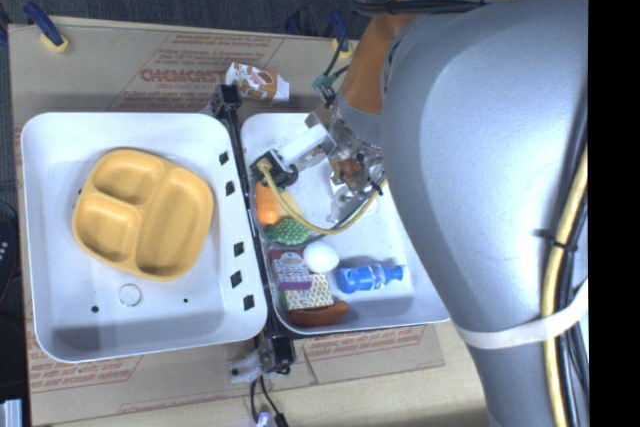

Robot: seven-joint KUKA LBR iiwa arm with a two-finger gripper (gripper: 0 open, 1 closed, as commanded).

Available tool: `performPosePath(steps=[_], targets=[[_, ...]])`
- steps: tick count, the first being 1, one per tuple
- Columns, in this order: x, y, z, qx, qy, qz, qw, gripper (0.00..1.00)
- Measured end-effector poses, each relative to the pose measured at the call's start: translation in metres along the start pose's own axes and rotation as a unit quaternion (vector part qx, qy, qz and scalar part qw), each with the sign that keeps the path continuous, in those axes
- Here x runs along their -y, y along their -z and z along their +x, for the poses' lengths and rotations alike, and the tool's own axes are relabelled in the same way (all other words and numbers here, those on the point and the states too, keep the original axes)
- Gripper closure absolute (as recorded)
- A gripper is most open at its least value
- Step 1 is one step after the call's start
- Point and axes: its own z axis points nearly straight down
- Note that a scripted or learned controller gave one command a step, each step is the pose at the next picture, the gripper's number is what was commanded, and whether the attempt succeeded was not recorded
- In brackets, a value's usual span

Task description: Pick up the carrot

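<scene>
Cardboard sheeting covered the bench (150,65), bearing two shallow white bins side by side so items could pass between them. In the left bin (60,315) sat a yellow divided plate (145,210). The right bin (395,130) held the clutter: the carrot (267,205) lay against the bin's left wall, just beside a green object (291,232), with a white egg (321,258) and a blue bottle (367,276) nearer the front. The gripper (350,175) hung over the bin's middle, apart from the carrot; whether its pincer stood apart or together, I cannot tell.

Two white bins (60,315); one yellow tray (145,212); one carrot (267,205); one blue bottle (368,276)
</scene>
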Motion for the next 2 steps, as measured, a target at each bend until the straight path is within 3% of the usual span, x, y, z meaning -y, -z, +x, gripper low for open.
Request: performPosePath(steps=[1, 2], targets=[[0.035, 0.001, 0.073, -0.001, 0.101, -0.001, 0.9949, 0.0], [0.031, 0.001, 0.084, -0.001, 0.102, -0.001, 0.9948, 0.0]])
